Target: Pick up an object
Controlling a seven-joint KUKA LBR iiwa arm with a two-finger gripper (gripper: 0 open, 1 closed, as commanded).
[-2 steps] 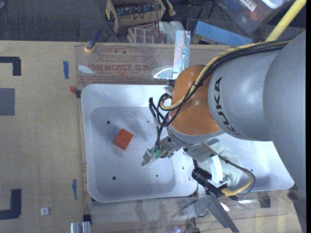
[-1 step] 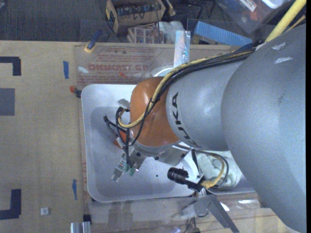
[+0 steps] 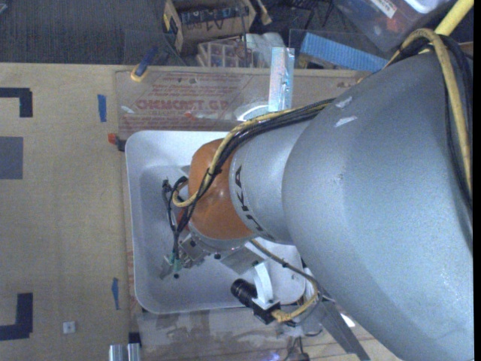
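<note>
No object to pick up can be made out; the arm (image 3: 353, 194) covers most of the white bin (image 3: 146, 201), and the bare part of the bin floor at left centre shows nothing lying on it. Gripper (image 3: 174, 265) sits low in the bin, lower-left of centre in the frame, under the orange band (image 3: 214, 198). Whether the jaws are apart or together: cannot tell, wrist hardware and cables (image 3: 176, 198) hide them. Black and yellow cables run along the arm from upper right down to the wrist. A small black cylinder part (image 3: 244, 292) sticks out below the wrist near the bin's lower edge. Bin rests on a wooden bench (image 3: 60, 224) with blue tape marks (image 3: 101, 107) at left. Above the bin lies a brown cardboard sheet with red print (image 3: 180, 104). A cardboard box (image 3: 207, 17) stands on the floor at top centre.
</note>
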